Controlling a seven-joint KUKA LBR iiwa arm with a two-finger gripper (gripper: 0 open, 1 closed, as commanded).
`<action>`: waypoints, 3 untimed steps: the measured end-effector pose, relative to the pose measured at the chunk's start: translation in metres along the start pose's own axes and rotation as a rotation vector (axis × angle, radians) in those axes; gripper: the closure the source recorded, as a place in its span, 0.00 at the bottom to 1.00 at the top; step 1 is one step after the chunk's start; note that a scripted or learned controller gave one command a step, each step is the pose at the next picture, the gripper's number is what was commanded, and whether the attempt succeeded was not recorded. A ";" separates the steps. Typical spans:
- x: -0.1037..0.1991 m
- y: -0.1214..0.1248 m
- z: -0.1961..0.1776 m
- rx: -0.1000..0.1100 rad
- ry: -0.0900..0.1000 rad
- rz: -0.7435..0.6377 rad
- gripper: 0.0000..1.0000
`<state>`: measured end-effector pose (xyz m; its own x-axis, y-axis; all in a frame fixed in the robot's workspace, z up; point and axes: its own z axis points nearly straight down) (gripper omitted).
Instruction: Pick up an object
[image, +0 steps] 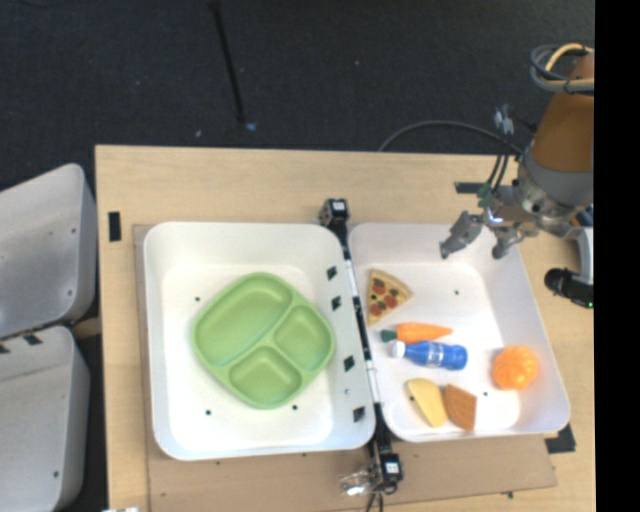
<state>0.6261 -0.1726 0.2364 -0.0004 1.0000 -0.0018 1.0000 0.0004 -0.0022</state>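
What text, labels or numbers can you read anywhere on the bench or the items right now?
None can be read.
Blue bottle: no label text resolves; too small and blurred.
Pizza slice: red dots, no lettering.
Green divided plate: plain.
White bins: unmarked.

Plate (262, 340) in left bin (160, 300); toys fill right bin (540, 330) (pizza slice (386, 294) rearmost)

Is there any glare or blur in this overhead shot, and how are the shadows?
Camera view: soft, even lighting; the white bins look bright, nearly washed out, with faint shadows; the gripper looks slightly soft; toys like the orange ball read clearly.
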 end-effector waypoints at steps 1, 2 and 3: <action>0.008 0.001 0.057 0.002 0.001 -0.002 0.00; 0.002 0.004 0.101 0.000 -0.001 0.001 0.00; 0.001 0.005 0.086 -0.007 -0.002 0.001 1.00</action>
<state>0.6310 -0.1717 0.1501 0.0011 1.0000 -0.0036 1.0000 -0.0011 0.0045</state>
